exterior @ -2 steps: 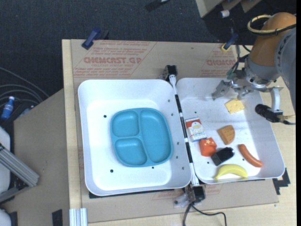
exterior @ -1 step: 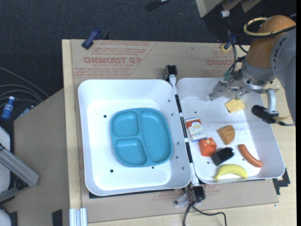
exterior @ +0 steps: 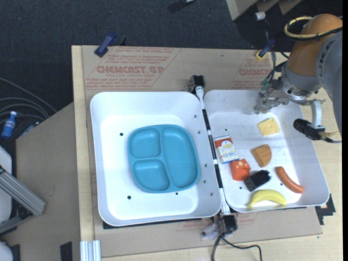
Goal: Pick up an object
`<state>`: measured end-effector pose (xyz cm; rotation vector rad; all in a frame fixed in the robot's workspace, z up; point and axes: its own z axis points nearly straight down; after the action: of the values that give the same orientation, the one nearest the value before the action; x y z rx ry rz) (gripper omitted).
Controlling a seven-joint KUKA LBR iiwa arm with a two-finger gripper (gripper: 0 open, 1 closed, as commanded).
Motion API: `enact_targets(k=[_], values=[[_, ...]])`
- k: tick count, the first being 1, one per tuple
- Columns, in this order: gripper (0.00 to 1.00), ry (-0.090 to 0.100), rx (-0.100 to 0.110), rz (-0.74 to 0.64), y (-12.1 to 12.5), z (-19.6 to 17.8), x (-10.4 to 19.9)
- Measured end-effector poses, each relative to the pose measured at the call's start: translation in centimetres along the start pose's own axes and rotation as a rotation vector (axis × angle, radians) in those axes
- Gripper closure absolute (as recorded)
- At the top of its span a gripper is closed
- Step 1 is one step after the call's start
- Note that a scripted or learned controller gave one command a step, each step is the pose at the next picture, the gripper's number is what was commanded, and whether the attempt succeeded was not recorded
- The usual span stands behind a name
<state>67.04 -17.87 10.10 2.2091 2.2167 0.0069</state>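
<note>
A grey arm with an orange band reaches in from three o'clock, its hand (exterior: 267, 103) poised low over the far edge of the right bin (exterior: 310, 162), at about one o'clock in the frame. Whether the hand is spread or pressed together cannot be told from this angle; nothing is seen between its tips.

The candidates for the pick all lie in the right bin, none of them lifted. A pale yellow wedge (exterior: 268, 126) sits nearest, just beside the hand toward six o'clock. Farther down come a brown bread-like piece (exterior: 262, 155), a small printed carton (exterior: 225, 149) against the bin's nine o'clock wall, a red-orange item (exterior: 240, 169), a black block (exterior: 256, 180) touching it, a sausage (exterior: 289, 179) at the four o'clock side, and a banana (exterior: 267, 198) along the near wall.

The left bin (exterior: 109, 145) holds a blue divided plate (exterior: 163, 157), well apart from the arm. Both bins rest on a brown board-covered surface (exterior: 141, 69).

By this evidence the task appears to be at its start: the hand looks positioned for an approach, with descent, grasp and lift all left to do. The wedge seems the likeliest target, though that is a judgement.
</note>
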Motion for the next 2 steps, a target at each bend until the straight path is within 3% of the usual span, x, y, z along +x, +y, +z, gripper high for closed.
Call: enact_targets(k=[1,2], values=[[0.0,0.0,0.001,0.0,0.0,0.0,0.0],[0.0,0.004,0.011,0.004,-0.4,1.6,-1.3]])
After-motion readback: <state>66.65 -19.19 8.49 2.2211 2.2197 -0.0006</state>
